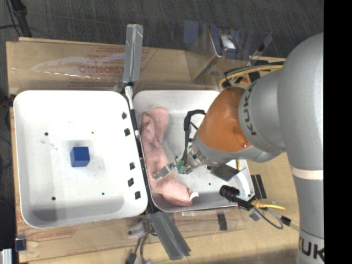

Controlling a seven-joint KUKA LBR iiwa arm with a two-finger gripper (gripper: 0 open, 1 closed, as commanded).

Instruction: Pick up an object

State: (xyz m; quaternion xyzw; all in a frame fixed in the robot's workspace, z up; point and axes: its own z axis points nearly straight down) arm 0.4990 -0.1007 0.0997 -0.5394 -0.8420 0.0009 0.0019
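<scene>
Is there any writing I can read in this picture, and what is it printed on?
"KUKA": dark letters on the grey robot arm, beside its orange band.
"KU": start of the same brand, cut off low on the arm's grey base.
Red print on the brown cardboard sheet behind the white bins: too blurred to read.

From my seat the arm (275, 114) hid much of the right bin (176, 100), its base ran off the frame, and I couldn't judge the gripper (175, 168) over the pink cloth (159, 142)
</scene>
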